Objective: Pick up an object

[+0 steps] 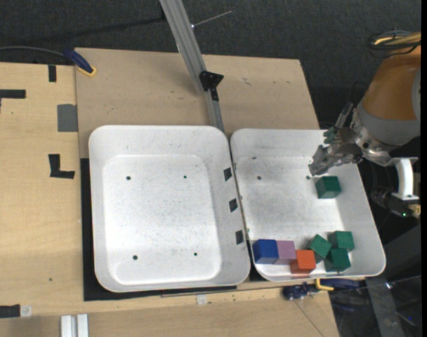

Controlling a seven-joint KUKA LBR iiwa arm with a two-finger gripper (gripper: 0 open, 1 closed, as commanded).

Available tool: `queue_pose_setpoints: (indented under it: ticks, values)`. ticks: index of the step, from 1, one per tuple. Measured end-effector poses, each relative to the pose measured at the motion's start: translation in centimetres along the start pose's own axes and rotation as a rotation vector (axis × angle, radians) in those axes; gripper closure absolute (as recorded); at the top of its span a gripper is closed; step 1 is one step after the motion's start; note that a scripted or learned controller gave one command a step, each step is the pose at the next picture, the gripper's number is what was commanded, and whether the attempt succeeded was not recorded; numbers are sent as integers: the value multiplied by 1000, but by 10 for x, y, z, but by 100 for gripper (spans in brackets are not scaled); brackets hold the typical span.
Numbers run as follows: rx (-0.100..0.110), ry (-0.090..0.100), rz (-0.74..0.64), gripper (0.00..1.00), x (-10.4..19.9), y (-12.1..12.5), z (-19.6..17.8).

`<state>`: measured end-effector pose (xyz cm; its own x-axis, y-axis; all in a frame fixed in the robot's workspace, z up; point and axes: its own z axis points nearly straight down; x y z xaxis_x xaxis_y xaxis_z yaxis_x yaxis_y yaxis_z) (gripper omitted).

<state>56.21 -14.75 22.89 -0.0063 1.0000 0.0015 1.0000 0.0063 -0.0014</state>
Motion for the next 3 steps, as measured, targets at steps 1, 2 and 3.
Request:
queue_pose_setpoints:
  ticks: [1,2,3]
  values:
    - [1,0,0,100,51,19,11]
    - [-1,0,0,100,91,37,7]
    - [-1,1,0,100,136,48,2]
